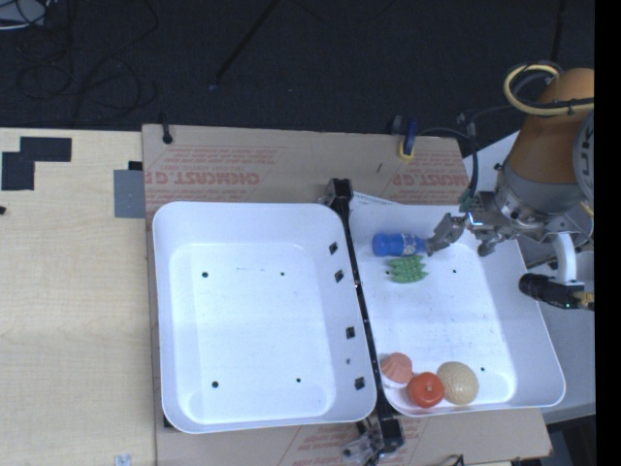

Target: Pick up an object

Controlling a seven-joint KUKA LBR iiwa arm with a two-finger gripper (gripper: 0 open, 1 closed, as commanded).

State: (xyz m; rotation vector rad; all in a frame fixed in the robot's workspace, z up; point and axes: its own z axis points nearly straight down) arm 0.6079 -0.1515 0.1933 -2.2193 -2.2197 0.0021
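Note:
In the right bin [505, 338] a blue cylinder [395, 245] lies on its side near the far left corner. A small green leafy object [408, 270] sits just in front of it. My gripper [464, 240] hangs over the bin's far side, just right of the blue cylinder. It is open, its fingers spread with nothing between them. One fingertip [441, 236] points toward the cylinder, a short gap away. A pink shell-like piece [396, 366], a red tomato-like ball [425, 389] and a beige ball [459, 382] cluster at the near edge.
The left bin [175, 260] stands beside the right one, with a black divider rail [351, 289] between them. Both rest on a cardboard sheet [252, 163]. A yellow cable loop [529, 83] rides on the arm at the right.

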